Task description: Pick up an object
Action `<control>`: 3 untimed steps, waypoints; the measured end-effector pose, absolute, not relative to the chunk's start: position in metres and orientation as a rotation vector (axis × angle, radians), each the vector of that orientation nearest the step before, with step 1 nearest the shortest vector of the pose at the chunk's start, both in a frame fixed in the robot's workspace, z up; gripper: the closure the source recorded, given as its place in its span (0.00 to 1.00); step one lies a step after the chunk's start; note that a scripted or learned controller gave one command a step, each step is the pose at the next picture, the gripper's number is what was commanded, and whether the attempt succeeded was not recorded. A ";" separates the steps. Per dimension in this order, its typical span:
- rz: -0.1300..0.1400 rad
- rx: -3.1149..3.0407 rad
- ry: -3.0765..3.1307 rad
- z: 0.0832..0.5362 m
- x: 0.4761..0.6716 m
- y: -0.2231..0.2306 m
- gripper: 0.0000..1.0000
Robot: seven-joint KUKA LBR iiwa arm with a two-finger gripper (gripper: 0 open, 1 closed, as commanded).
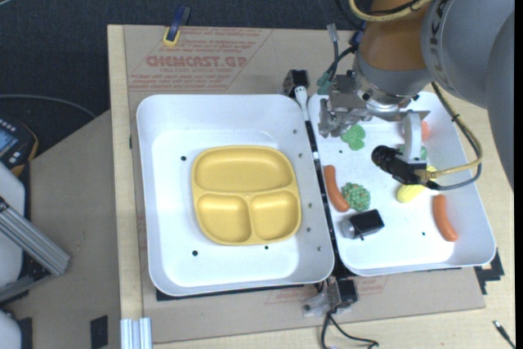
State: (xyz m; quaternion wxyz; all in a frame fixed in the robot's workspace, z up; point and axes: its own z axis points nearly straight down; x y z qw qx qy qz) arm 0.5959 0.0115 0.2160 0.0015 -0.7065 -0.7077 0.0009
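My gripper (364, 120) hangs low over the far part of the right bin (466, 253). A small green piece (354, 136) lies right under it, touching or nearly touching the gripper's body. Nearer the front lie an orange sausage (333, 187), a green broccoli floret (356, 195), a black block with a silver end (364, 223), a yellow piece (409, 194) and a second orange sausage (445, 218). An orange bit (426, 129) peeks out behind the gripper's right side.
The left bin (159, 176) holds a yellow divided plate (245, 194). The ridge between the two bins (315, 167) runs just left of the gripper. The arm's orange band (400, 12) and grey links cover the far right corner.
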 end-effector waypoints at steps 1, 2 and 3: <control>-0.003 -2.221 -2.224 0.222 0.602 0.023 1.00; 0.003 -2.222 -2.219 0.215 0.599 0.012 1.00; -0.003 -2.224 -2.223 0.227 0.601 0.003 1.00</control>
